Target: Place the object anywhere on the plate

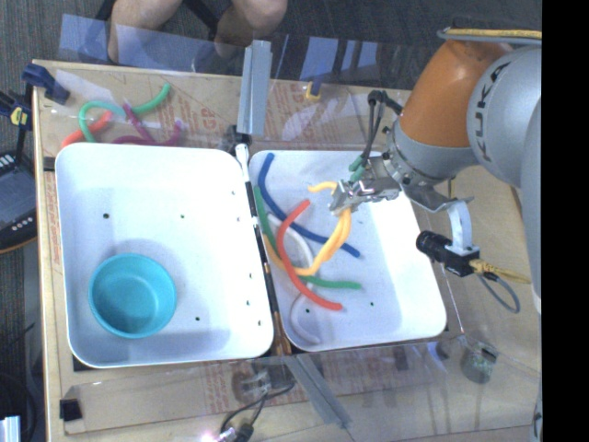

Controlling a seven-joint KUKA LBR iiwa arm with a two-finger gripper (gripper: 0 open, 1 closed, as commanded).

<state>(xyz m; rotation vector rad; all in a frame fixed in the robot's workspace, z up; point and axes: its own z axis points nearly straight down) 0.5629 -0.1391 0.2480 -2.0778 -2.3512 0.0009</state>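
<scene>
A round light-blue plate (133,295) sits in the front left corner of the left bin (198,191). In the right bin (409,293) lies a tangle of bendy strips: blue (262,184), green (333,284), red (293,221) and orange (313,295). My gripper (348,197) hangs over the back middle of the right bin, shut on a yellow strip (339,234). One short end of that strip sticks out to the left of the fingers. The long end droops down onto the tangle.
More coloured strips (120,122) lie on the bench behind the left bin. A metal post (254,86) stands at the back between the bins. A clear loop (304,325) rests near the right bin's front wall.
</scene>
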